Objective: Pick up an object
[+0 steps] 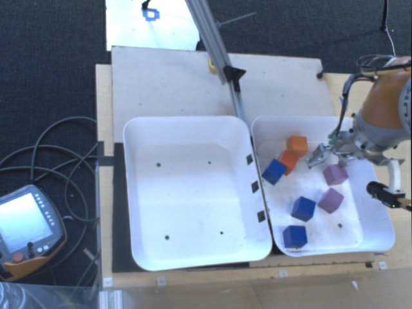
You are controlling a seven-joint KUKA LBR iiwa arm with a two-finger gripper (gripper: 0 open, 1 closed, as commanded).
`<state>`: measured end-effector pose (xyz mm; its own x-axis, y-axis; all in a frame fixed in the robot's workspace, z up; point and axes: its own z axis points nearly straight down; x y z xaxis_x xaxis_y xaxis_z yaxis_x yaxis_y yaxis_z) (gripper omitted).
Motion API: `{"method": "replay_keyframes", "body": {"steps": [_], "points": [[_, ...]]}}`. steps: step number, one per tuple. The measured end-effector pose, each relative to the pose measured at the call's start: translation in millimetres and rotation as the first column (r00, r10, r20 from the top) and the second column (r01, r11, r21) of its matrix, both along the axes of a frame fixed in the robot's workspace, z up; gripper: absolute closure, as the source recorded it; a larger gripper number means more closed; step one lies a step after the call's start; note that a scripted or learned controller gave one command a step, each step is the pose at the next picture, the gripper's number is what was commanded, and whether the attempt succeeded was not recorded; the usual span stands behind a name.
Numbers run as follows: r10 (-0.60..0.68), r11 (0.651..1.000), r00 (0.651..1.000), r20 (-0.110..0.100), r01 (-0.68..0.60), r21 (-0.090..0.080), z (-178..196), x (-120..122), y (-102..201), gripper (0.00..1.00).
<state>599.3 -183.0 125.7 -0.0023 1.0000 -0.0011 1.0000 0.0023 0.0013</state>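
1. Two shallow white bins sit side by side on a pale wooden bench (103,172); both look like smooth moulded plastic with rounded corners and a raised lip.
2. Left bin (193,192) shows a flat matte floor marked by four small dark dots.
3. Right bin (373,234) carries seven small blocks, all hard-edged cubes with plain matte faces.
4. Two orange blocks lie toward the far rim: one (297,145) nearer that rim, the other (289,161) just beside it and touching a blue block (274,171) close to the wall shared with the left bin.
5. Two more blue blocks sit toward the near rim: one (303,208) mid-floor, one (295,236) almost at the near lip.
6. Two purple blocks lie nearer the right rim: one (335,174) directly below the gripper, the other (331,199) just beside it toward the near rim.
7. Gripper (320,156), grey metal under the orange band of the arm (386,108), hangs over the far-right part of the right bin; its fingers point toward the orange blocks, and whether they are parted cannot be told. No block is seen between them.
8. Open floor in the right bin lies along the near-right corner and between the blue and purple groups.
9. A grey metal pole (206,28) slants across the far board down to the shared wall.
10. A pendant (26,230) with cables rests on dark carpet left of the bench.
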Motion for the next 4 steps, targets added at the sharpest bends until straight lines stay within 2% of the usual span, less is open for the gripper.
{"method": "replay_keyframes", "body": {"steps": [1, 3, 4], "points": [[0.002, 1.0, 1.0, 0.005, -0.002, -0.001, 14, 1, 0, 1.0], [0.002, 1.0, 1.0, 0.007, -0.002, -0.002, 118, -4, -2, 1.0], [0.008, 1.0, 1.0, 0.003, -0.008, 0.003, 128, 0, 52, 1.0]]}}
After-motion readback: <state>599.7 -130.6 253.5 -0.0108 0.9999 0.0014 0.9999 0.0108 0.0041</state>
